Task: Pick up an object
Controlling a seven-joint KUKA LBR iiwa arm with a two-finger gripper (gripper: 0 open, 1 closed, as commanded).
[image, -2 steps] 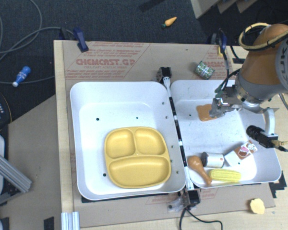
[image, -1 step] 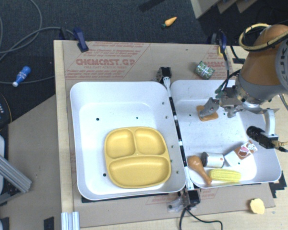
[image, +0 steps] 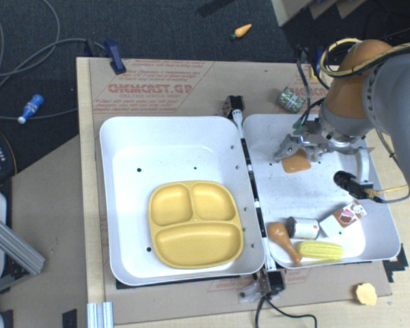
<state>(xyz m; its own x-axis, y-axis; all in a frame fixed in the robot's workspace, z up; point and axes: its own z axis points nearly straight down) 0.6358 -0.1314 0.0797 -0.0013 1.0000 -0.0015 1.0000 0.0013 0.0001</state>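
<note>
My gripper (image: 297,150) hangs over the upper middle of the right bin (image: 273,132), at the end of the grey arm that comes in from the right. A small tan-orange block (image: 297,163) lies right below its tip, touching or nearly touching it. Whether the block is gripped or resting on the bin floor is not clear. At the bin's near edge lie a brown drumstick (image: 280,236), a white and grey can (image: 305,228), a yellow corn cob (image: 320,251) and a small red and white carton (image: 349,215).
The left bin (image: 123,149) holds a yellow divided plate (image: 195,224). A green crumpled item (image: 290,100) lies on the bench behind the right bin. A yellow scrap (image: 365,293) sits off the bin's front right corner.
</note>
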